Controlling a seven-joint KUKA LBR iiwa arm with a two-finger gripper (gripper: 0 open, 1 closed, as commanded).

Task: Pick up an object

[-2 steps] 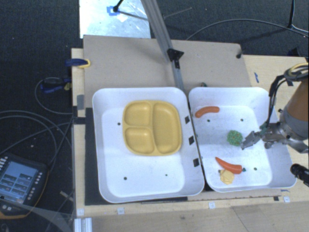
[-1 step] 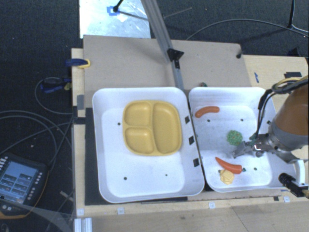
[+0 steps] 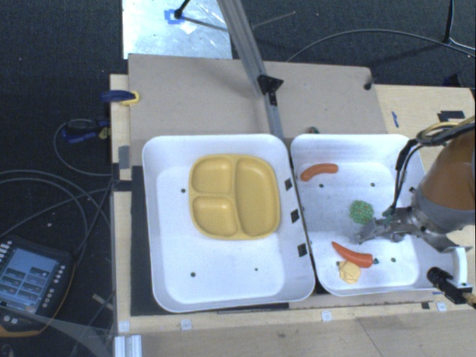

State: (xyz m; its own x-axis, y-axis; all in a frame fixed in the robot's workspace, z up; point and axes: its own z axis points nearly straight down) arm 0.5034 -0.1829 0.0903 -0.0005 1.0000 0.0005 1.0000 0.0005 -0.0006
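The right bin point(image 3: 327, 151) holds a reddish-orange sausage point(image 3: 318, 171) near its far wall, a green broccoli piece point(image 3: 361, 211) in the middle, a red-orange carrot point(image 3: 353, 254) toward the front and a small pale yellow item point(image 3: 349, 272) just below the carrot. My gripper point(image 3: 375, 230) reaches in from the right and hangs low over the bin floor, just right of and below the broccoli and above the carrot. Nothing is visibly held in it.
The left bin point(image 3: 167, 274) carries a yellow three-compartment plate point(image 3: 234, 196). A grey pole point(image 3: 245, 39) slants across the back of the bench. Cables and a handheld pendant point(image 3: 26, 277) lie on the floor to the left.
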